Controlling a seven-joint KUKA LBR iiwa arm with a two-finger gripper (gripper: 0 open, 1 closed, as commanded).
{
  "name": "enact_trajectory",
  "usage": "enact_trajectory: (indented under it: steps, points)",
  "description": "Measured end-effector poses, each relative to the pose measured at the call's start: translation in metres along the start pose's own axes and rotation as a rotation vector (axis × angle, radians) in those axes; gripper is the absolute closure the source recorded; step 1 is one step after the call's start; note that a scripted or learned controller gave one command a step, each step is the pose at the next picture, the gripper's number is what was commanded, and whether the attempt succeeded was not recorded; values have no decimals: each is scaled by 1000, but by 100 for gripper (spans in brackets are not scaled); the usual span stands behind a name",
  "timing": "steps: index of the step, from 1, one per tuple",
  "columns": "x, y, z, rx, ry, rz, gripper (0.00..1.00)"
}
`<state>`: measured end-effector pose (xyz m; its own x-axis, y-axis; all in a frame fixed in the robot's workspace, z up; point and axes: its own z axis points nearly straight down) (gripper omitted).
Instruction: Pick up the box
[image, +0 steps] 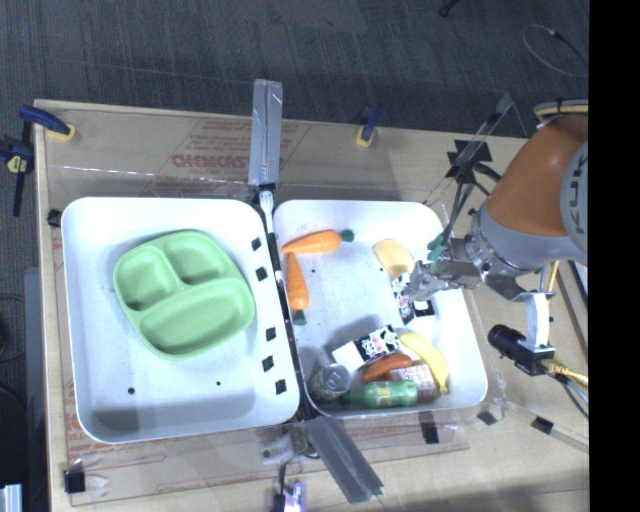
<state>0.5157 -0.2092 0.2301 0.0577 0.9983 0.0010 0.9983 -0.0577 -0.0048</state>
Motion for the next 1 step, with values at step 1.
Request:
enact_trajectory:
  steps: [1]
  points:
    - [11, -17, -6, 0, 0, -28, 100]
